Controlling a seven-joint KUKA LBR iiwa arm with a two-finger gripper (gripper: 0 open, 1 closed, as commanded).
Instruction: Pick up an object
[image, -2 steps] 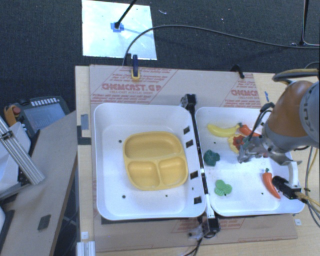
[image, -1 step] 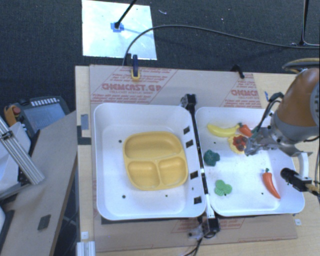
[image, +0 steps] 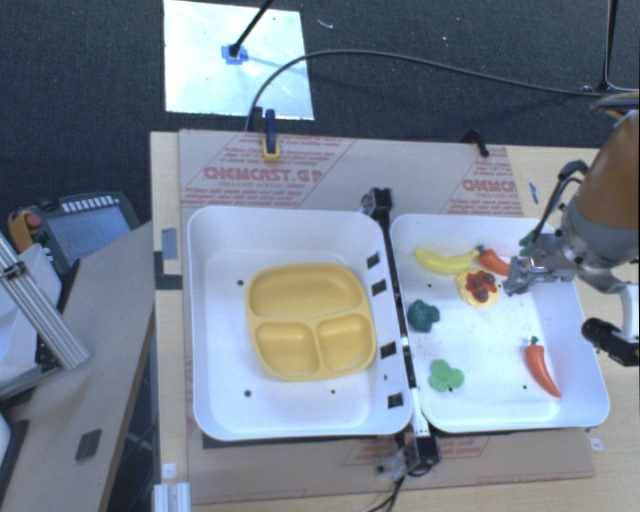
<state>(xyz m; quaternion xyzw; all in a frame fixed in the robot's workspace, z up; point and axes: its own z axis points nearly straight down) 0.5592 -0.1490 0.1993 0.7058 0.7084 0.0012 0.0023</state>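
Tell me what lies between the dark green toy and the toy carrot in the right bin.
Bare white bin floor lies between the dark green toy and the toy carrot.

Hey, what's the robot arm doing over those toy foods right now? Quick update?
Gripper low in the right bin, nothing seen held. Nearest: small round toy, banana. Carrot lies apart, nothing blocking.

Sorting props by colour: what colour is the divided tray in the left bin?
Yellow. The divided tray shows plainly in the camera view.
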